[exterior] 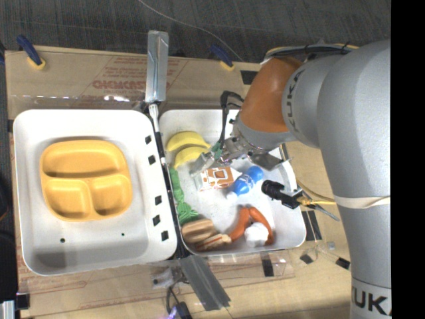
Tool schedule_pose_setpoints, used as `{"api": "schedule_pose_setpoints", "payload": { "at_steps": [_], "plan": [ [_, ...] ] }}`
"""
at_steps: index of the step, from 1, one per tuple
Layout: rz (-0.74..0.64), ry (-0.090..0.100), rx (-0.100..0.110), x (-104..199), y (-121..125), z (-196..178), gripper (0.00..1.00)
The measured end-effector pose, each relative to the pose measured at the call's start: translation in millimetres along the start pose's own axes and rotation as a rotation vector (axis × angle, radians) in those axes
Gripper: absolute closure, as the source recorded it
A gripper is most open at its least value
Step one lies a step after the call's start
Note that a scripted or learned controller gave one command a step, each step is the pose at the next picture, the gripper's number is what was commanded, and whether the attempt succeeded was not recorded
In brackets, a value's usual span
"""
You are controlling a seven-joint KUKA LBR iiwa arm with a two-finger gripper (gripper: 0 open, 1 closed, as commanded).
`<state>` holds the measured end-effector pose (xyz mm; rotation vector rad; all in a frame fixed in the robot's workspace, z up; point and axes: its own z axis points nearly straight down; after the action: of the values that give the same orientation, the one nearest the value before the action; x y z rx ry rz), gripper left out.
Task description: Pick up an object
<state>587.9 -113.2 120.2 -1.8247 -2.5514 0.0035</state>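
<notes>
The small box (217, 177), white with an orange pattern, looks like the thing to be picked up, and it lies near the middle of the right bin (298, 223). The gripper (222, 153) is low over the bin, just above and beside the box, near the yellow bananas (186, 146) at the bin's far left corner. I cannot tell if the jaws are apart or closed, because the big grey arm (332, 105) hides them. Nothing looks lifted yet, so the grab and the lift are probably both left to do. The bin is crowded: a blue bottle (246, 181) touches the box on its right, green leaves (180, 198) run along the left wall, and bread (202, 232) and an orange toy (255, 224) sit by the near edge. There is little free room around the box. The left bin (26, 178) holds a yellow tray (85, 178) and has more room.
</notes>
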Motion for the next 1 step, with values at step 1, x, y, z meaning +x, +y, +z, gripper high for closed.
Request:
{"api": "schedule_pose_setpoints", "payload": {
  "at_steps": [1],
  "plan": [
    [0.311, -0.002, -0.003, -24.7, 27.0, 28.6, 0.0]
  ]
}}
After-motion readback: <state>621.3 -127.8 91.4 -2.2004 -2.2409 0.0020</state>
